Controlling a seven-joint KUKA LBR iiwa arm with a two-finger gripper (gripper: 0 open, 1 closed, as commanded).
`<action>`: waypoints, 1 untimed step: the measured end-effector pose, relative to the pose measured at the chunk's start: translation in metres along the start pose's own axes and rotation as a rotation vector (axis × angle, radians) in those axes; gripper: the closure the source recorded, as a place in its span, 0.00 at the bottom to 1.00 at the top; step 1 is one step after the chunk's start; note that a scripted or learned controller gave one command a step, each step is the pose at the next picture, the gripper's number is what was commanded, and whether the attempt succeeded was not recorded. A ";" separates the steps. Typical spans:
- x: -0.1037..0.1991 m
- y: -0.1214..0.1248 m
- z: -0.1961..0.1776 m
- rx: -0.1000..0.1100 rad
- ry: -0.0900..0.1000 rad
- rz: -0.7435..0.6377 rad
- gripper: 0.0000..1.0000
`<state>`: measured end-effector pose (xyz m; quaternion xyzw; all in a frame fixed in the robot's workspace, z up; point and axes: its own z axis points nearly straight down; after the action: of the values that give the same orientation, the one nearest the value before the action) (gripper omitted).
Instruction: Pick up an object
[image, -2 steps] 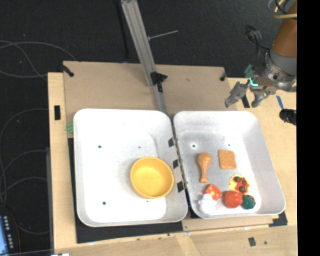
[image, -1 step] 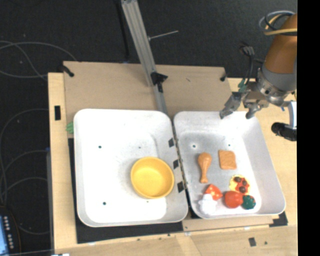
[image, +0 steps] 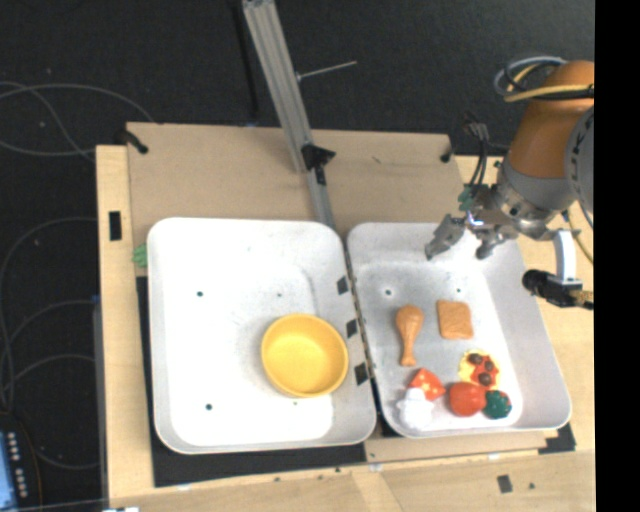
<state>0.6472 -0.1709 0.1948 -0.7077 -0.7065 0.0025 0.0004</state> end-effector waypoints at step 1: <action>-0.006 0.003 0.061 0.001 0.000 0.001 0.00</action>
<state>0.6504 -0.1769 0.1335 -0.7082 -0.7060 0.0029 0.0006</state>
